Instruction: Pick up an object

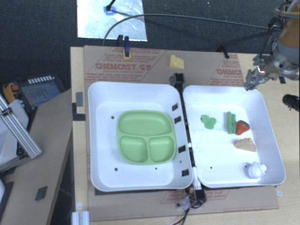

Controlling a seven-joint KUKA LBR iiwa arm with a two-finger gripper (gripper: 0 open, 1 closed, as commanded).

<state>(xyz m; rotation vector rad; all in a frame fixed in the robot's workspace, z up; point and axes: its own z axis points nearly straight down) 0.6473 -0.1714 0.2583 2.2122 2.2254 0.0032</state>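
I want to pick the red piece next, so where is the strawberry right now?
The strawberry lies in the right bin, toward its far right side, touching the green stick on its left and just above the tan wedge.

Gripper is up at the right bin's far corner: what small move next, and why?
Probably swing the gripper toward the camera and left, over the strawberry. It hangs above the right bin's far rim, nothing visibly held, and every small object lies nearer the camera.

Grey arm with orange band near top; rounded metallic wrist; dark cable alongside; small pale gripper, red dot.
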